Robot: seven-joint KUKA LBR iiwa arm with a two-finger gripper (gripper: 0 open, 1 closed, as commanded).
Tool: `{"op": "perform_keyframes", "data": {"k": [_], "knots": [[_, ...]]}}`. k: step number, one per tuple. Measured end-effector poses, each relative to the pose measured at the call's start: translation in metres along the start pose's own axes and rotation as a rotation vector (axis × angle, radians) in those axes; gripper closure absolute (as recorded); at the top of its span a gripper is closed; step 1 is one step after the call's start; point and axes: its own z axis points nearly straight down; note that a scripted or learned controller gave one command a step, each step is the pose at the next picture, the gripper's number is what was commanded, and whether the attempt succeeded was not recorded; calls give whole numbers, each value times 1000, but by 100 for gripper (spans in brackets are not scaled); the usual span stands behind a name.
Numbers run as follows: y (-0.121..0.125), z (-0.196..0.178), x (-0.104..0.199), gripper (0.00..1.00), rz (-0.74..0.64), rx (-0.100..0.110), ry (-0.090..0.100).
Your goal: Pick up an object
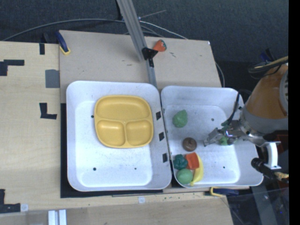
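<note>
Arm (267, 104) cut off at rt edge — fingers (212, 137) blurred.

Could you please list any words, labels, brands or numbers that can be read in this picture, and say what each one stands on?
None: no legible text anywhere.
The yellow tray is plain.
The two white bins carry only small dark specks, not letters.
The black shapes on the bench are tape marks, not writing.

Yellow divided plate (124, 120) in left bin (79, 172); arm's jaws low over right bin (225, 95), beside brown ball (189, 144).
</note>
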Motion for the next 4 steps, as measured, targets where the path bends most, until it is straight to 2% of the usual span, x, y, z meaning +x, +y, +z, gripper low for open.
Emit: {"op": "perform_keyframes", "data": {"k": [1,2,3,4], "knots": [[0,52,0,0,1,-7,-4],[0,40,1,100,0,-7,-2],[2,-2,-1,100,1,-11,-3],[11,-61,-2,100,-1,-13,-4]]}}
